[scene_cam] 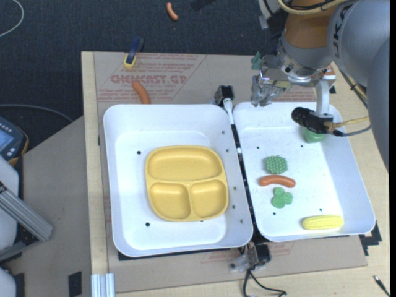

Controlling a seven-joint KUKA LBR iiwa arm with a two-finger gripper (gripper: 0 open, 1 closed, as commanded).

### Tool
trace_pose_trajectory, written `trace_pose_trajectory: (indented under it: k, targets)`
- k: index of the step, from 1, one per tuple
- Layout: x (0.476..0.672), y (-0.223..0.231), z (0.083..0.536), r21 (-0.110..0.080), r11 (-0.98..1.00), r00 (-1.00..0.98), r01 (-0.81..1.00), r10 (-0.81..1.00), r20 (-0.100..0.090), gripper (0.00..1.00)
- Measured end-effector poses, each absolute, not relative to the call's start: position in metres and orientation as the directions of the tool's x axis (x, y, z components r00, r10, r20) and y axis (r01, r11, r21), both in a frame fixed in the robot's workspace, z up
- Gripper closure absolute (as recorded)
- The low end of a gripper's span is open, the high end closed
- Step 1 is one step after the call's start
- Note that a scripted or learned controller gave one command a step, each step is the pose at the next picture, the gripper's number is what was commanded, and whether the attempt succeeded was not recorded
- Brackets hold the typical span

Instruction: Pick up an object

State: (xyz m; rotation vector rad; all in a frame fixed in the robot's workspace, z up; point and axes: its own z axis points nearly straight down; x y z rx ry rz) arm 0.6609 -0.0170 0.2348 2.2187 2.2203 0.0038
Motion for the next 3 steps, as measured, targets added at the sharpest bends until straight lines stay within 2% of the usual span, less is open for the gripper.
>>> trace_pose_trajectory:
  k: [1,2,3]
  targets:
    - [0.652,-0.020,0.216,-0.004,-0.001,0.001,1.000,1.000,0.000,1.00]
    - [0.667,-0.022,0.233,0.004,0.002,-0.002,1.000,1.000,-0.001,1.00]
    - [0.653,-0.014,0.231,-0.002,0.001,-0.001,1.000,1.000,0.000,1.00]
